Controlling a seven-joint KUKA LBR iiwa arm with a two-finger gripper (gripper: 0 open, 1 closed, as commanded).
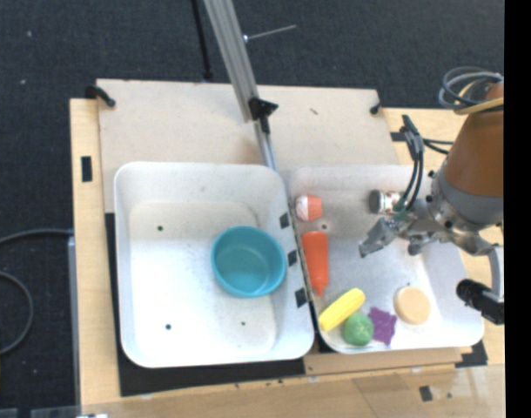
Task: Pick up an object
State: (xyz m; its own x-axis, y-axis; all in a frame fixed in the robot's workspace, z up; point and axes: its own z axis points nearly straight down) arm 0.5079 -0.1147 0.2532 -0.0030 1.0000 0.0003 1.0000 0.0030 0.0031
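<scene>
The left bin (144, 233) holds one blue bowl (248, 261). The right bin (440, 320) holds one carrot (315, 259), one banana (341, 308), one lime (359, 330), one purple piece (384, 325), one round cookie (413, 305) and one small orange-white ball (308, 206). The gripper (383, 236) hangs above bare floor right of the carrot; whether its jaws are wide or narrow I cannot tell.

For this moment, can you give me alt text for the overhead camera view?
A grey-and-orange robot arm reaches from the right, its hand over the right bin, which holds a carrot, banana, green ball, purple piece and round tan piece. The left bin holds a blue bowl.
</scene>
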